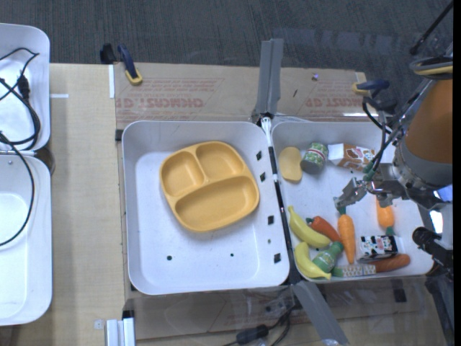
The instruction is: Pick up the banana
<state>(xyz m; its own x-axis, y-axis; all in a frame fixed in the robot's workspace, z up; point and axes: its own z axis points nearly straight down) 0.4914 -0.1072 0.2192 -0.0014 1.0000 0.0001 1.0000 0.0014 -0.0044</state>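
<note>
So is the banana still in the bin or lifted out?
In the bin: the banana lies on the right bin's floor by the left wall, apart from the end effector.

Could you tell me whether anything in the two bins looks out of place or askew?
Nothing stands out. The yellow plate sits slightly rotated in the left bin, and the toy food, including the banana, lies jumbled in the right bin.
</note>
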